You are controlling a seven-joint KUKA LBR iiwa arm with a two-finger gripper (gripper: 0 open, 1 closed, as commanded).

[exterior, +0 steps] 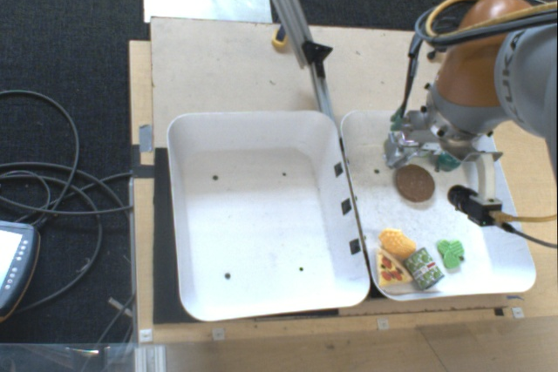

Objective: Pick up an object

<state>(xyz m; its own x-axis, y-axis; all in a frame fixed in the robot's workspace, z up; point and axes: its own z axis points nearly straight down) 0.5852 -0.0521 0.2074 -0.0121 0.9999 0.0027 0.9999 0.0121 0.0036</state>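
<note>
I see the gripper [408,149] low over the right bin [366,144], just above and left of a brown disc [415,184]; I cannot tell its state. Near the bin's front lie a corn cob [397,241], a sandwich wedge [391,267], a can [425,267] and a green piece [451,253]

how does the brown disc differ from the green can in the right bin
The brown disc is round, flat and plain; the green can is a labelled cylinder lying on its side. The disc lies alone just below the gripper; the can sits among other items near the front edge. Both are in the right bin.
</note>
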